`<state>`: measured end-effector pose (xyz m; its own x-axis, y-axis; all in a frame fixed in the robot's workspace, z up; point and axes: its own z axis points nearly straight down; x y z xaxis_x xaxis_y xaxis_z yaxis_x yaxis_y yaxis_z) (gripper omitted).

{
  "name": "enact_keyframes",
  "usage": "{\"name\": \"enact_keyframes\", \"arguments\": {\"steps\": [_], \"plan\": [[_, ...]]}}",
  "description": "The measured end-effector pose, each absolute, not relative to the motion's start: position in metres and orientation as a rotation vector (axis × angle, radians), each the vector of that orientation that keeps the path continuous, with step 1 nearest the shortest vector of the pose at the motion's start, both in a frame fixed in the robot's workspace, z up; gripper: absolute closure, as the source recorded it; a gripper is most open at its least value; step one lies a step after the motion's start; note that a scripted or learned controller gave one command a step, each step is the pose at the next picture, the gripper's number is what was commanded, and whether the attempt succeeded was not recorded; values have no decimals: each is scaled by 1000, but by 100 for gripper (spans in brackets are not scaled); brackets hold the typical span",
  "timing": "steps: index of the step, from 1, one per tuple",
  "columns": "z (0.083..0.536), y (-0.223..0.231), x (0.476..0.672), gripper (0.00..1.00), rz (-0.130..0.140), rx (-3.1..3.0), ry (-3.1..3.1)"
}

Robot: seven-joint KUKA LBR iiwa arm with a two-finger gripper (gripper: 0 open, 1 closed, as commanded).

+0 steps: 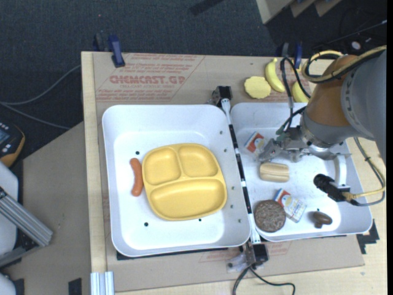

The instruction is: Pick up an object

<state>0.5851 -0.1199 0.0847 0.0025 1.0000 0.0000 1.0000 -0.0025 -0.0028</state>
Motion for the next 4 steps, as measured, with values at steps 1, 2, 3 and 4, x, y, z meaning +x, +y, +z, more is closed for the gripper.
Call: {"name": "enact_keyframes", "arguments": {"steps": [1,2,3,4], "plan": [[85,-151,582,0,2,-2226,-2220],[84,-90,557,0,1,-2213,-2222],[85,-107,585,0,-2,-2223,-2226],[86,-90,670,0,-9,-2221,-2233]]}}
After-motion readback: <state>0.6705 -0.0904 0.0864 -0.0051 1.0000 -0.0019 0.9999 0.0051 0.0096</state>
